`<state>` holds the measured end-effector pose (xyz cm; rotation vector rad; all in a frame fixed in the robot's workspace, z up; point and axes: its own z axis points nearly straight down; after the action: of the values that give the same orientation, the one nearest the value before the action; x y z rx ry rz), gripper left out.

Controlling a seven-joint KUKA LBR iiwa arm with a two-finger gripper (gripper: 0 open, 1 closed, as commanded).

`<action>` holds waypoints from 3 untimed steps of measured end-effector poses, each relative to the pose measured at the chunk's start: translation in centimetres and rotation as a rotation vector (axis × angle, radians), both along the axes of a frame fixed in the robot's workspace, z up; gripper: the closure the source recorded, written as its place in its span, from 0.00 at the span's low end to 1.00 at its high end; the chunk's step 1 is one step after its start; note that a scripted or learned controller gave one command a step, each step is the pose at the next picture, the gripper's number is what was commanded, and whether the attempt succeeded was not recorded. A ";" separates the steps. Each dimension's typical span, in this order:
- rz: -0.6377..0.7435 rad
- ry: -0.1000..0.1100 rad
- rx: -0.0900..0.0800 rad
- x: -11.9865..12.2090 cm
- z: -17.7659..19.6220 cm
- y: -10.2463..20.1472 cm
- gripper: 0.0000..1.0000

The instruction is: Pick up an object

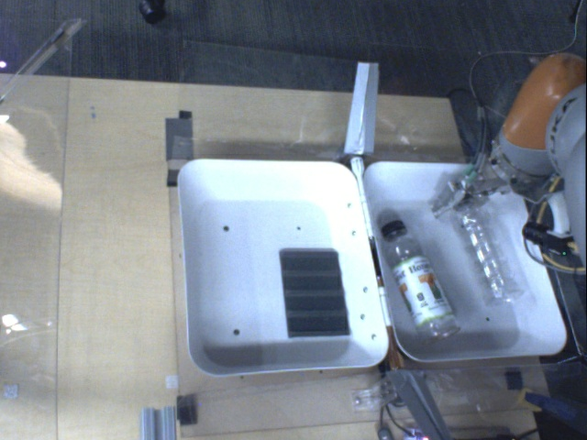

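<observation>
As we read the bench from the near edge back, the 1st item is the black ridged block (315,292), lying flat in the left bin (206,246), toward its near right corner. Next, in the right bin (541,333), a clear bottle (418,282) w/ black cap and orange-and-white label lies on its side near the left wall, cap pointing to the far side. Just beside it to the right, apart, lies a clear ribbed plastic piece (486,255), long and see-through, hard to read vs. the white floor. Further back, the gripper (472,189) sits at the far end of the right bin, over the top end of that clear piece; we cannot tell whether it is open or closed, and nothing is seen held in it.

Risks, in our judgement:
1. Clear piece is the likely target. Thin, transparent and prob. slick, so a pinch could slide off or catch just 1 edge.
2. Bottle is round and on its side; any nudge could roll it, approx. toward the bin wall.
3. Gripper is close to the far wall; a descent here may hit the rim.
4. Cables at the right edge could snag the wrist.
</observation>
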<state>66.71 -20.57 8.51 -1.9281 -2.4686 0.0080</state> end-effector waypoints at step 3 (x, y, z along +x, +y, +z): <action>0.203 -0.017 0.000 0.4 1.5 0.3 1.00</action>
<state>67.10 -20.28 10.04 -1.6751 -2.6633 -0.0072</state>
